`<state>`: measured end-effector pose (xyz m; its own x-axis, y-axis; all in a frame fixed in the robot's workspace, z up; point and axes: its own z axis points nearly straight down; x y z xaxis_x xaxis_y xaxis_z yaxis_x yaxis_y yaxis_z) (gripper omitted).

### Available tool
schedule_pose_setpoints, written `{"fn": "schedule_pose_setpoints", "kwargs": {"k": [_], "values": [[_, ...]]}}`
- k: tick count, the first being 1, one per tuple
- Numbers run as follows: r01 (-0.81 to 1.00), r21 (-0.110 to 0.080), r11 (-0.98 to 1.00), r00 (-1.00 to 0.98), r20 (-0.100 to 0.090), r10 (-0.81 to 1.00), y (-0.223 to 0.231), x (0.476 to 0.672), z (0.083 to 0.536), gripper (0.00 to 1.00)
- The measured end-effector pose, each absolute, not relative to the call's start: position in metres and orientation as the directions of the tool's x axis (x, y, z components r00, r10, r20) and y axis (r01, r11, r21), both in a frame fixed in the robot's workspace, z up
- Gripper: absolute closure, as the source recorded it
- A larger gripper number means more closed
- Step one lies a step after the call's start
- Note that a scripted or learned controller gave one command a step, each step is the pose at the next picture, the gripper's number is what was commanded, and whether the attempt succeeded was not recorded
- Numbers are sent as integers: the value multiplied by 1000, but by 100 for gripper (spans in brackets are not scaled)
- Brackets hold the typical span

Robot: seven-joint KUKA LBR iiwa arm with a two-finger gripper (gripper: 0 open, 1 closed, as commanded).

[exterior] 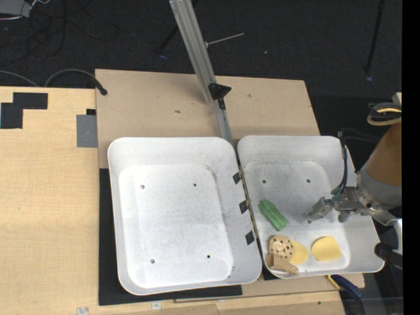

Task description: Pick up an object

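The right bin holds a green oblong object near its left wall. At its front lie a round speckled tan piece and a pale yellow lump. My gripper reaches in from the right and hovers low over the middle of this bin. It is to the right of the green object and just behind the yellow lump. Nothing shows in its grasp. The grey wrist and orange band stand at the bin's right edge.
The left bin sits beside the right one, with black clips along the shared wall. A slanted metal rail rises behind the bins. A light wooden tabletop lies to the left.
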<state>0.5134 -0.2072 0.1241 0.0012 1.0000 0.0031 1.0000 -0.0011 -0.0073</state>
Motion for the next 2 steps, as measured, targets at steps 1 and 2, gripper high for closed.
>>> {"fn": "schedule_pose_setpoints", "kwargs": {"k": [1, 2], "values": [[1000, -5, -7, 7, 2, 1000, -209, 514, 136, 100], [1000, 2, 4, -4, 0, 1000, -203, 507, 188, 100]]}}
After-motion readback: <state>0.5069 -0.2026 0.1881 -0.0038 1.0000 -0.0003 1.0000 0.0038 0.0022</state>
